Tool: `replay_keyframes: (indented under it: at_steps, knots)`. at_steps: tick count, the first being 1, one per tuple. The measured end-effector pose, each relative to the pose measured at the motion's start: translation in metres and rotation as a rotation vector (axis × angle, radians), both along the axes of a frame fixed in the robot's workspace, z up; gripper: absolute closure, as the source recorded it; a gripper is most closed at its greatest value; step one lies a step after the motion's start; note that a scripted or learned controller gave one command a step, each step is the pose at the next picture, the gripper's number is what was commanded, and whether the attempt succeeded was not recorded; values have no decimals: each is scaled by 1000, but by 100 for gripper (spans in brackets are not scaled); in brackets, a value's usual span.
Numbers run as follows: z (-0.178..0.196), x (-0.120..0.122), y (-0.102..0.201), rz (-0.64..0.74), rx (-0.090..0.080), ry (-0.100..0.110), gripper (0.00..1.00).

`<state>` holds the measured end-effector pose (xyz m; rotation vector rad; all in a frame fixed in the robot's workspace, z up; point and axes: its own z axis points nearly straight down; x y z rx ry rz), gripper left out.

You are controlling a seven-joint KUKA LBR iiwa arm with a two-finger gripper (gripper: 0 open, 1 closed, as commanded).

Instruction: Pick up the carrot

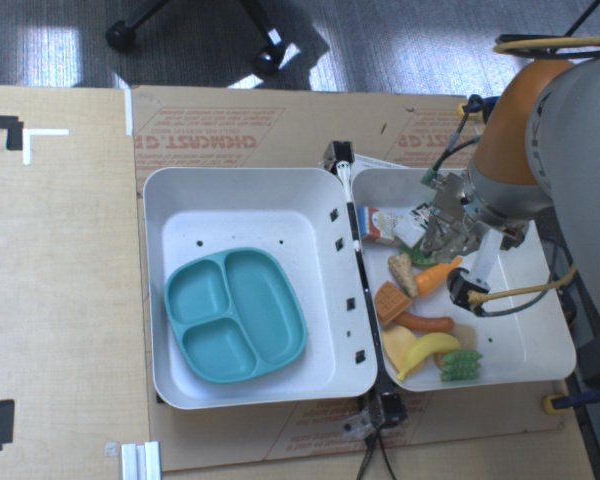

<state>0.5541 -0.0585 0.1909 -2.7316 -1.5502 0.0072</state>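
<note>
The carrot [439, 275] is a short orange piece lying in the right bin [525, 348], near its middle, with its darker top end pointing up-left. My gripper [435, 244] comes down from the right and sits directly over the carrot's upper end, touching or almost touching it. The gripper's dark body hides the carrot's top.
Around the carrot lie a tan piece [401, 273], an orange-brown wedge [391, 301], a red sausage [426, 322], a yellow banana [426, 350] and a green item [460, 366]. A white packet [385, 225] is at the bin's back. The left bin [180, 203] holds a teal divided plate [236, 314].
</note>
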Motion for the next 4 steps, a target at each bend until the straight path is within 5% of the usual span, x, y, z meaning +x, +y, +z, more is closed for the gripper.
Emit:
replay_keyframes:
  at_steps: [1, 2, 3, 4]
  knots:
    - [0, 0, 0, 0, 0, 0, 0]
    - [-100, -20, -51, -33, 2, 1, 0]
    - [-92, -20, -51, -27, 2, 4, 100]
    - [0, -61, 18, 153, 2, -1, 100]
